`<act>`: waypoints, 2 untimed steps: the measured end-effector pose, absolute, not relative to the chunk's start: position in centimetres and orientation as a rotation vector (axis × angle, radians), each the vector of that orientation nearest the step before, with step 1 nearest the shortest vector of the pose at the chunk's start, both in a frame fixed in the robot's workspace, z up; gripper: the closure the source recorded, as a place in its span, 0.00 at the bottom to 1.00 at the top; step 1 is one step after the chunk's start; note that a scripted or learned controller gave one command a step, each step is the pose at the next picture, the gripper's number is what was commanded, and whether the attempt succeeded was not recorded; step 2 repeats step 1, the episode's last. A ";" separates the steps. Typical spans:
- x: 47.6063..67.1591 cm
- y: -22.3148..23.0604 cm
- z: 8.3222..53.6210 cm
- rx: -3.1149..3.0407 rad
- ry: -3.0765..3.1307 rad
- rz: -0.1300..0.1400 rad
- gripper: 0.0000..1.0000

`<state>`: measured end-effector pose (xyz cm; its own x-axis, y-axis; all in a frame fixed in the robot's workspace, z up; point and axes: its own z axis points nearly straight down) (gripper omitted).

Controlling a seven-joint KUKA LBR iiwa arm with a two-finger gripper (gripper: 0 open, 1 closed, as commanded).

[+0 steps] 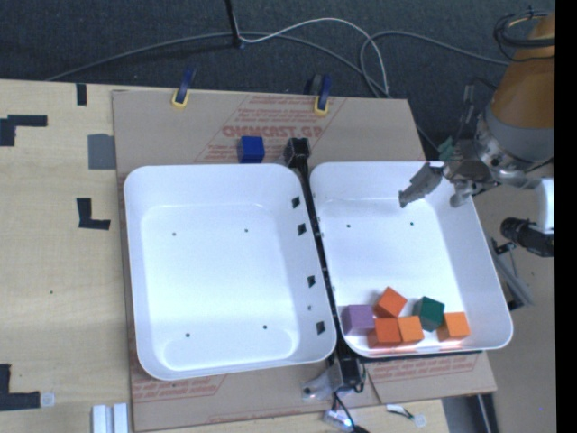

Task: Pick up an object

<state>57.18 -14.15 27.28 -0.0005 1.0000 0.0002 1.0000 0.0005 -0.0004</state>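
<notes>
1. Blocks wait untouched at the lower right of the frame: an orange cube (391, 301), a purple cube (360, 317), a dark green cube (431, 312), and three more orange cubes (388, 332) (410, 329) (455, 325) huddle against the near wall of the right bin (469, 242).

2. Judged from this layout, the pick has hardly begun. No block is lifted, none sits between the fingers, and the whole cluster lies well apart from the tool. The approach, the descent, the closing and the lift all appear to be left.

3. The arm (523, 97), grey with its orange band, enters at the upper right of the frame and carries the gripper (436, 186) above the far right corner of the right bin, near its upper rim.

4. The two fingers (416, 188) stand spread wide, one angled toward the bin's middle and the other closer to the wrist. Nothing is between them, and they seem to touch neither the bin floor nor any block, though their height above the floor is hard to judge from this slant.

5. The left bin (216, 269) lies bare white at centre frame. A blue cube (251, 148) rests outside both bins on the cardboard sheet (270, 124), just beyond the left bin's far rim.
</notes>
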 end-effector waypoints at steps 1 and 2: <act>49.7 -12.8 17.9 -2.217 -2.216 0.008 0.00; 49.7 -12.8 17.9 -2.217 -2.216 0.008 0.00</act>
